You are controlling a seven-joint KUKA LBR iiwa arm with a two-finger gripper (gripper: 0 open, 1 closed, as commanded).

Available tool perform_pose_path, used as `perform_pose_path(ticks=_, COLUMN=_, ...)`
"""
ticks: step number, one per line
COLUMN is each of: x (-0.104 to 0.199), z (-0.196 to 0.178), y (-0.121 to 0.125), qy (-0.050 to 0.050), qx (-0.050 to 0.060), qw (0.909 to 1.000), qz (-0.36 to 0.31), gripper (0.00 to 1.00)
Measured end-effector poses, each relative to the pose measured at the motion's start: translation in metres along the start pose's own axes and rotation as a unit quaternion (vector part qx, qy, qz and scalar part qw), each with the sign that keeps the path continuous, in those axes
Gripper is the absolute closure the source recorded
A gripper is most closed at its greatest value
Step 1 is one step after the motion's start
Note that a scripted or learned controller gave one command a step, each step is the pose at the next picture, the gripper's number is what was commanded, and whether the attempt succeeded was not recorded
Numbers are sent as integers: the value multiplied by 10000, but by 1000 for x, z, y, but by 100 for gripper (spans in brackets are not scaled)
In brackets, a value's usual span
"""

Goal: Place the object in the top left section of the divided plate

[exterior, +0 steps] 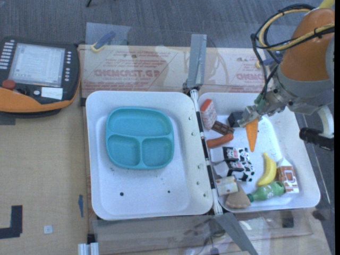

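Over the right bin [305, 158], jaws [248, 118] touch the carrot [252, 134].

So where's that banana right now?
The banana lies in the right bin, toward its near right side, just below the carrot and above the green bottle.

Wooden bench [42, 158], two white bins [101, 158] [305, 185] side by side, teach pendant [37, 76]
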State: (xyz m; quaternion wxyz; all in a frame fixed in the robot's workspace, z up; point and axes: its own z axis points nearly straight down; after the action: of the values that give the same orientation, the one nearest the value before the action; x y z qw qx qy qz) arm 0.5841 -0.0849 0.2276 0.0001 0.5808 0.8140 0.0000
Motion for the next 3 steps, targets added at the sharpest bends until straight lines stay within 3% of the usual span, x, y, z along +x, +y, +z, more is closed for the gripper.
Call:
perform_pose_path(ticks=1, x=62, z=23, y=8, qy=8, qx=22, qw=10000, qz=52, gripper=100)
perform_pose_path(ticks=2, x=167, z=43, y=-9, qy=7, qx=31, qw=9981, qz=615, gripper=100)
perform_pose_path(ticks=3, x=233, z=56, y=53, qy=1, qx=16, qw=9993, qz=369, gripper=100)
